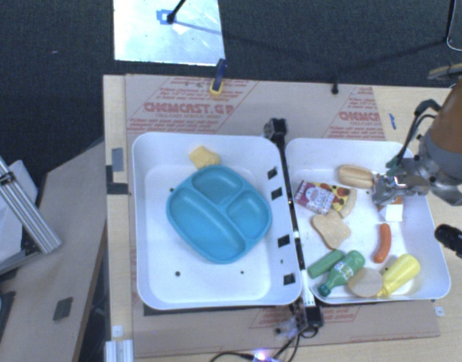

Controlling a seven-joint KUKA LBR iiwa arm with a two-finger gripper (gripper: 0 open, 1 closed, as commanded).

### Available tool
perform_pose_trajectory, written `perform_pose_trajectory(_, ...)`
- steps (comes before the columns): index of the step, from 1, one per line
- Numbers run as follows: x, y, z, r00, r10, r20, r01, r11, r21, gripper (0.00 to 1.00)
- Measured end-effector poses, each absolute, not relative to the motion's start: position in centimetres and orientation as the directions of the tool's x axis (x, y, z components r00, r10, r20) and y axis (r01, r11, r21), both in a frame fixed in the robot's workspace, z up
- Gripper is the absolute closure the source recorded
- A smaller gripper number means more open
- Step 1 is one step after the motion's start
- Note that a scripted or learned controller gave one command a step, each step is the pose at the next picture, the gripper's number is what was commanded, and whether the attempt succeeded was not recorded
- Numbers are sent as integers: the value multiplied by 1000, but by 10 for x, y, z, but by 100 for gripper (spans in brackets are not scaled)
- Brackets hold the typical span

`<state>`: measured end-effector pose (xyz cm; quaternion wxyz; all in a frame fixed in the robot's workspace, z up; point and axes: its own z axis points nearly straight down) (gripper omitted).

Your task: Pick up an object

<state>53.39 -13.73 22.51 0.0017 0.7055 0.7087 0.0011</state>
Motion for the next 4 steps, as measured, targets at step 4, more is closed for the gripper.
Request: perform_pose_trajectory(4, 503, -28, 230, -4, 1000, 0, 1000, 4, 1, 100)
